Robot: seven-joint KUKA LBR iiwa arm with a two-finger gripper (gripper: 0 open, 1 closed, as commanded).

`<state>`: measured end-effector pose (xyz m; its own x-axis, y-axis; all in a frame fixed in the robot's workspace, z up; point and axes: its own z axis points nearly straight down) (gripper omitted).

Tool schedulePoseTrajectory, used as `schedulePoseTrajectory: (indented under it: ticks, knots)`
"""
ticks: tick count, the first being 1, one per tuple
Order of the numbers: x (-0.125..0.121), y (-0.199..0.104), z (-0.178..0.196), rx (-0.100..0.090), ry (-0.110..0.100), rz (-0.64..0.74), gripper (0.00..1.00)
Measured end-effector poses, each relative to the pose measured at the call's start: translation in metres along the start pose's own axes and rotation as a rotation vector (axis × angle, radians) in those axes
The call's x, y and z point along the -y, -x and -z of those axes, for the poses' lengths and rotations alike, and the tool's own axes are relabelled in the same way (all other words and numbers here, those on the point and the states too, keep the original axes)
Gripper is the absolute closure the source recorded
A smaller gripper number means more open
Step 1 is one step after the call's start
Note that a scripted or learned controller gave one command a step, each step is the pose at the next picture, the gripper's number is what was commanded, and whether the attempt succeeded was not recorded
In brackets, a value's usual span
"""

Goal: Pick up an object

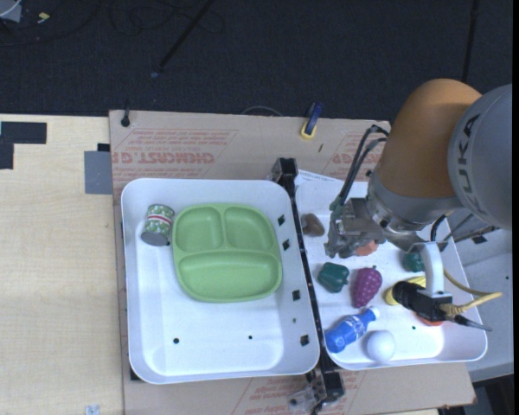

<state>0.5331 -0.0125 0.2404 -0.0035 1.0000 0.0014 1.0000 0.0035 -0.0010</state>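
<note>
Blue bottle [349, 329] lies cap up-right; gripper [344, 242] grip state unclear

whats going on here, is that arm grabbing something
A KUKA arm reaches in from the right, its gripper low over the right bin, near a green pepper, purple grapes and a brown item. Nothing visibly sits between its fingers. The left bin holds a green divided plate and a small can.

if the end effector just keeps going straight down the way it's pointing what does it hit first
Most likely the orange-red object lying right under the end effector, near the brown object and green pepper in the right bin. Depth is hard to judge from this slanted view, so it might reach bare bin floor beside it.
</note>
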Motion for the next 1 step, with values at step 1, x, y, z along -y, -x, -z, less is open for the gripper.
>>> schedulePoseTrajectory:
  ticks: [1]
  knots:
    - [-0.0259, -0.0389, -0.0034, 0.000, -0.001, -0.001, 1.00]
